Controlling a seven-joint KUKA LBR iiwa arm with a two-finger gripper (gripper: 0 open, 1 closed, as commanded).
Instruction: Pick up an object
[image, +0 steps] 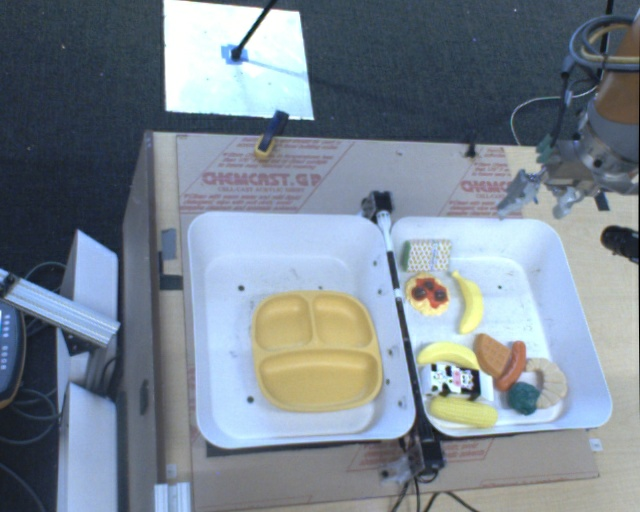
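The grey arm with its orange band comes in at the two o'clock corner of the view, and its tool hangs above the far rim of the right-hand shallow white bin, over bare worktop and rim, not over any object. Its two pale fingers stand spread apart with nothing between them.

The toy foods sit in the right bin, mostly toward its five o'clock end. Nearest the tool, at the bin's eleven o'clock, lies a small white-and-green checked block. Just below it sits a round yellow piece with a red topping, and beside that, toward three o'clock, a yellow plastic banana lying lengthwise. Lower down a second yellow banana curves above a black-and-white cow-patterned block, with a yellow corn cob at the bin's near rim. Toward four o'clock are a brown slab-shaped piece, a red sausage-like piece touching it, a dark green lump and a pale ring-shaped piece.

The left-hand white bin holds a yellow three-compartment plastic tray, lying flat near its middle.
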